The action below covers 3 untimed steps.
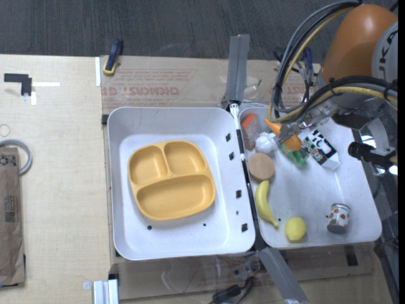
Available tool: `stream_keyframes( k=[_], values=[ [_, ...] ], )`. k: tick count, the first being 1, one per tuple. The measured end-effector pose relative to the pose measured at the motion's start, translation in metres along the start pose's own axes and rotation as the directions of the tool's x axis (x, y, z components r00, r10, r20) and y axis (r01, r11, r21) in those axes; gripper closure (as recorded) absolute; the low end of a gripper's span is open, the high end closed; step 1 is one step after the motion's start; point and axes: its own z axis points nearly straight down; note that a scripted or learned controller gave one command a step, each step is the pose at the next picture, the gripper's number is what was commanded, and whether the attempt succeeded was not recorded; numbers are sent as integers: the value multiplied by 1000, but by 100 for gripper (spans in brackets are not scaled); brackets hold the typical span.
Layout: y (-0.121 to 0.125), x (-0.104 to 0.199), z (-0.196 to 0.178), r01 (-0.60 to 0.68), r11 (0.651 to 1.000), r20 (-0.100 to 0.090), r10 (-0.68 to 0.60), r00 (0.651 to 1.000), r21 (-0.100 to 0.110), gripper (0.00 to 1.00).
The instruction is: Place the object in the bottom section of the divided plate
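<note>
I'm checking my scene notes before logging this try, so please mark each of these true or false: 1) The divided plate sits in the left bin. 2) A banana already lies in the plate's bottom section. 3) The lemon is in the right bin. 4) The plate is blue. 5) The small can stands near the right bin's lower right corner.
1) True: the divided plate sits in the left bin.
2) False: the banana lies in the right bin, along its left wall.
3) True: the lemon lies in the right bin, right of the banana's lower end.
4) False: the plate is yellow-orange.
5) True: the small can stands there, upright.
</note>
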Motion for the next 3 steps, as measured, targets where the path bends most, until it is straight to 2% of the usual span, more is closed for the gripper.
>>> stream_keyframes(
  k=[1, 2, 3],
  values=[
    [0, 0, 0, 0, 1000, 0, 0, 1000, 0, 0],
    [8, -38, -89, 10, 1000, 1, -10, 1000, -3, 0],
    [46, -46, -69, 249, 969, 2, -249, 969, -3, 0]
  ],
)
